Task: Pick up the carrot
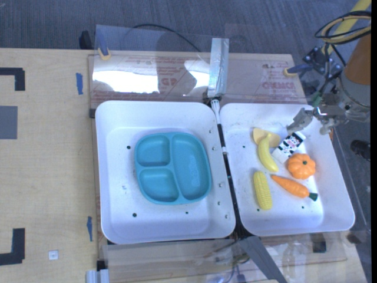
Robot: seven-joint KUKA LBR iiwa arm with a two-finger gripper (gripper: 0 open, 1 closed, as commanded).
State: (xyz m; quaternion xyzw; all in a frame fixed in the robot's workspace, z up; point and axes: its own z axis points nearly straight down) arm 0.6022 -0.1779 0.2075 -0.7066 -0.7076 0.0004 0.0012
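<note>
Gripper: you'll find the gripper (306, 118) at the upper right of the right bin (341, 217), its pale metal parts hanging above the bin's far right corner. I cannot tell whether it is open or closed; nothing shows clamped in it.
Arm: the arm (356, 69) enters from about 2 o'clock, with an orange band and looped yellow and black cables above the wrist.
Black-and-white item: just at 7 o'clock of the gripper lies a small black-and-white patterned item (291, 143), too small to identify.
Pumpkin: a round, ribbed orange pumpkin (301, 165) sits directly at 6 o'clock of that item, nearly touching it.
Carrot: your target, the carrot (293, 187), is a smooth orange taper with a dark green tip, lying just at 6 o'clock of the pumpkin, its tip pointing toward 4 o'clock.
Banana: a curved, glossy yellow banana (265, 151) lies at 9 o'clock of the pumpkin.
Corn: a bumpy yellow corn cob (263, 190) lies at 9 o'clock of the carrot, lengthwise toward you.
Left bin: the left bin (112, 217), shallow white plastic with rounded corners, holds a teal divided plate (172, 167) with three compartments.
Bench: the bins rest on a pale wooden bench (41, 158) with a clear sheet (153, 69) at 12 o'clock.
</note>
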